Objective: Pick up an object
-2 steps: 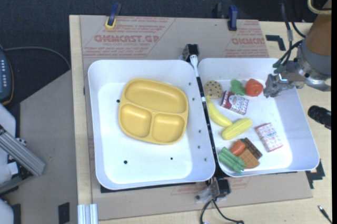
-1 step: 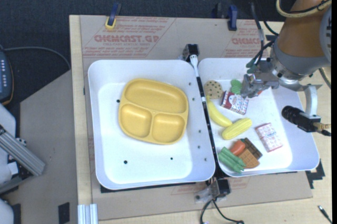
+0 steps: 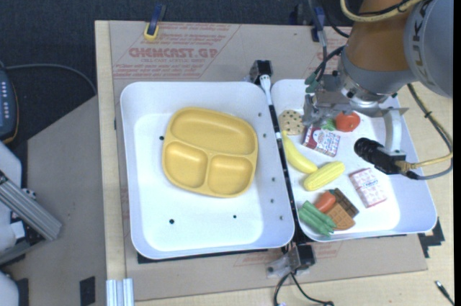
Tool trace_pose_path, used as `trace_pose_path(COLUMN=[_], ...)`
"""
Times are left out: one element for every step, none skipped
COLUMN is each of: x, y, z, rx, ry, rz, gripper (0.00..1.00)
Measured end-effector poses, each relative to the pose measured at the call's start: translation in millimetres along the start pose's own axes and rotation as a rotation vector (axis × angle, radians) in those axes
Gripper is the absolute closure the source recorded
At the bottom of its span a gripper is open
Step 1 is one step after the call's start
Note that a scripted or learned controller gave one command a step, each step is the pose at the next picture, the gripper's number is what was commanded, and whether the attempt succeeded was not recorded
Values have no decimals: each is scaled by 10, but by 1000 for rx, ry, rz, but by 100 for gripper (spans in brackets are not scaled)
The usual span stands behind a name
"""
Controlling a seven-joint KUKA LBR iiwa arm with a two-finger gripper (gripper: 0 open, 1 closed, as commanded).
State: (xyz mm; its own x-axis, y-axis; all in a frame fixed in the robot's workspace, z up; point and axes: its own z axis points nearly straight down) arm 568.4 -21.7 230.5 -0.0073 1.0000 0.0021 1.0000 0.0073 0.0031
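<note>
The right bin (image 3: 418, 214) holds several toy foods: a banana (image 3: 298, 155), a corn cob (image 3: 324, 175), a red tomato (image 3: 347, 122), a cookie (image 3: 291, 121), a red-and-white packet (image 3: 325, 142), a pink packet (image 3: 368, 187), a green bean pod (image 3: 316, 218) and a brown bar (image 3: 341, 207). My gripper (image 3: 321, 116) hangs low over the back of this bin, between the cookie and the tomato, just above the red-and-white packet. The wrist hides the fingertips.
The left bin (image 3: 137, 175) carries a yellow divided plate (image 3: 209, 151). A black divider with clamps (image 3: 261, 71) runs between the bins. A black cable fitting (image 3: 376, 153) sticks out over the right bin. A yellow clamp (image 3: 152, 29) sits on the cardboard at the back.
</note>
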Motion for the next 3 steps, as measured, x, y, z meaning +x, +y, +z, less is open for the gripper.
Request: trace_pose_path(x=[505, 948, 908], y=[-5, 68, -131], z=[135, 93, 87], rx=[7, 0, 7], ry=[0, 0, -2], rz=[2, 2, 9], gripper=[100, 100, 100])
